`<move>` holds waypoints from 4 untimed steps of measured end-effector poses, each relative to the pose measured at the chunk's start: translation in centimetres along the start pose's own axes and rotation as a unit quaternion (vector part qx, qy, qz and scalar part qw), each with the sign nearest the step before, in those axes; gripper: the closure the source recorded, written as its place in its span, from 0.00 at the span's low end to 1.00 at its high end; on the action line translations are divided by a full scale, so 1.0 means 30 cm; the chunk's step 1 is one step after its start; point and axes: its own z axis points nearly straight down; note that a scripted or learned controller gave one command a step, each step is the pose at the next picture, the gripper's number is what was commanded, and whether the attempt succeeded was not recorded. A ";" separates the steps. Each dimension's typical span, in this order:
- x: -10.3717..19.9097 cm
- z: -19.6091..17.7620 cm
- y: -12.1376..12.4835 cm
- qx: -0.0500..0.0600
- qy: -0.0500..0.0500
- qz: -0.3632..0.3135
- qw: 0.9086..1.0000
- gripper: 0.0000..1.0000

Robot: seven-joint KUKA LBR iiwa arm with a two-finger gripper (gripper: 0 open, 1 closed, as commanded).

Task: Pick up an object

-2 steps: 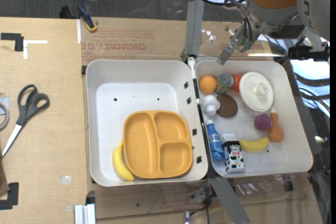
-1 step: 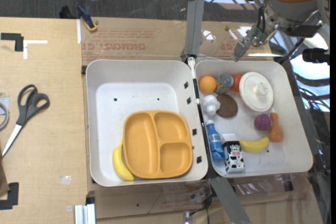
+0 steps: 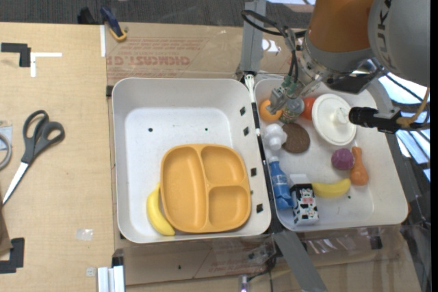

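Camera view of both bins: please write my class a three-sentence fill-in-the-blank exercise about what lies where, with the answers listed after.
1. The orange divided tray lies in the ____ bin.
2. A yellow banana peeks out from under the tray's ____ edge.
3. The purple ball lies in the same bin as the ____ cookie.

Missing words: left; left; brown

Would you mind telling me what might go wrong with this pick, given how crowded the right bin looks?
1. The gripper hangs over a tight cluster by the bin wall: an orange ball, a brown disc and a white lid. It may nudge neighbours instead of gripping one.
2. The bin wall is close, so a finger could catch it.
3. Round things like the ball may roll away when touched.
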 end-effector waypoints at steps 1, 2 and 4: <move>-0.079 -0.140 0.193 -0.001 -0.001 0.058 0.998 1.00; -0.063 -0.286 0.204 -0.001 -0.001 0.059 0.998 1.00; 0.010 -0.352 0.243 -0.001 -0.002 0.063 0.998 1.00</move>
